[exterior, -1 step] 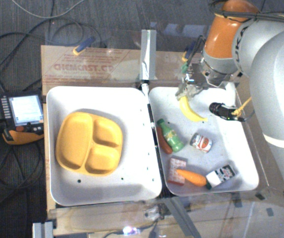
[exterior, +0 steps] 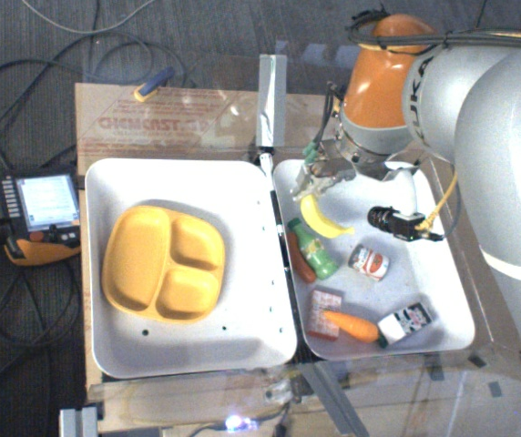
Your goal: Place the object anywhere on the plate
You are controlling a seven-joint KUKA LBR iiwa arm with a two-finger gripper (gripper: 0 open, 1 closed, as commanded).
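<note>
The gripper [exterior: 311,183] hangs over the upper left corner of the right bin [exterior: 461,317], close to the wall it shares with the left bin [exterior: 106,344]. Whether it is open or closed cannot be told from this slant, and nothing can be seen held in it.

Just below it lies a banana [exterior: 322,218], curved and flat on the bin floor. Below the banana, a green bottle [exterior: 314,252] lies against a reddish sausage [exterior: 301,256] by the left wall. Toward the middle sits a small red and white can [exterior: 368,262]. Along the near end are a pinkish packet [exterior: 325,309], a carrot [exterior: 352,327] partly across it, and a small black and white carton [exterior: 405,319].

The left bin holds only a yellow plate [exterior: 163,262] with three compartments, all bare, well apart from the banana.

The packet, can and carton labels are too small to read. Red print on the cardboard [exterior: 151,121] behind the bins is too faint to make out.

Bare white floor rings the plate on all sides.
</note>
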